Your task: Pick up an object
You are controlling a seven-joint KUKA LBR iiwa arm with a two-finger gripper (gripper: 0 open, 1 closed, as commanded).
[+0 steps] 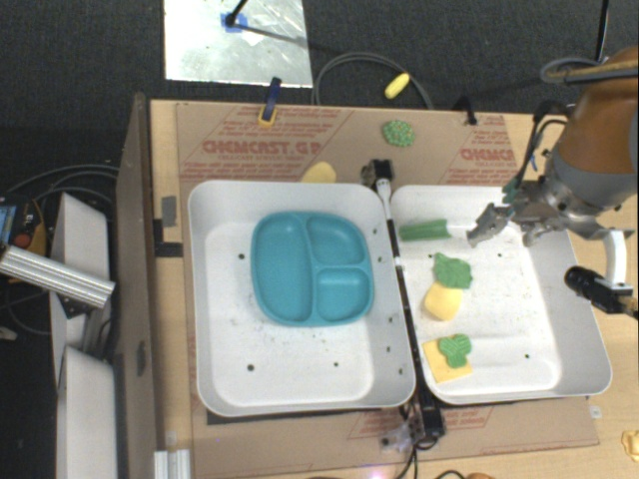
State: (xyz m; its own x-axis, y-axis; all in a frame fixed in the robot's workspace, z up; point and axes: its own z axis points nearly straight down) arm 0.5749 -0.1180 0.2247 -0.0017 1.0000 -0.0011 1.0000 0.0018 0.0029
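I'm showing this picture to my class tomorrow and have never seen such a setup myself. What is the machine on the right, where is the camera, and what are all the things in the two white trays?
The camera is fixed above a bench and looks down at a slant. The grey and orange machine reaching in from the right is a robot arm; its pincer hovers over the right bin, near a green stick. Nothing can be seen between its fingers. That bin also holds a green leafy toy touching a yellow lump, and another green toy on a yellow slab. The left bin holds a blue divided plate. The arm's job is to pick up one object.
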